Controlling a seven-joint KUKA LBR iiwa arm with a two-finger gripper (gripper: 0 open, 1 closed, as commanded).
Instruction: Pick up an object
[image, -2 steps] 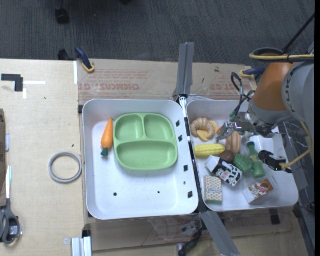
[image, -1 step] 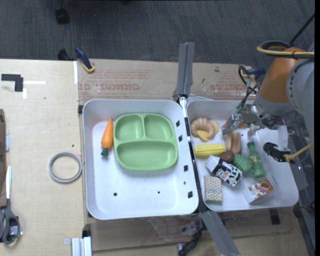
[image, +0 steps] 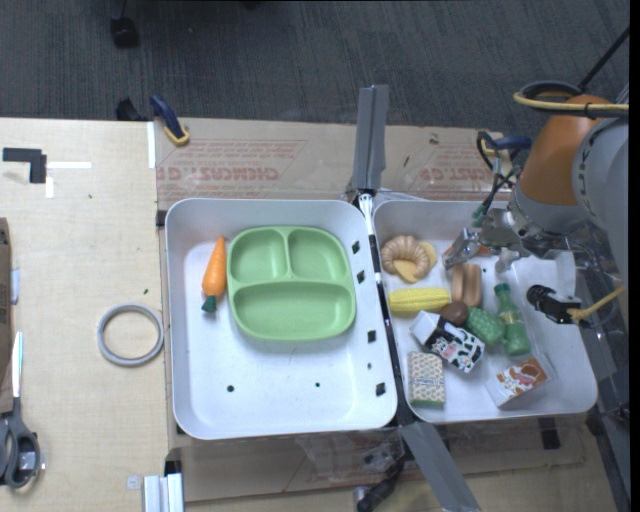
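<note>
Nearest, at 5 o'clock of right bin (image: 585, 395): cracker box (image: 426, 380), carton (image: 520, 380), cow-print box (image: 458, 347). Mid: corn (image: 419, 298), hot dog (image: 466, 284); croissant (image: 408, 256) beyond. Best: drop straight onto hot dog, w/o nudging neighbours. Gripper (image: 470, 245) hangs at 12 o'clock of it, nothing pinched; spread or not, can't tell. Arm enters from 3 o'clock, wrist bent down.

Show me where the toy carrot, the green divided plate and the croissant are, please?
carrot (image: 214, 266): camera view, left bin, on the middle of its orange body.
green divided plate (image: 292, 309): camera view, left bin, on the floor of its large lower compartment.
croissant (image: 407, 256): camera view, right bin, on its curved middle.
</note>
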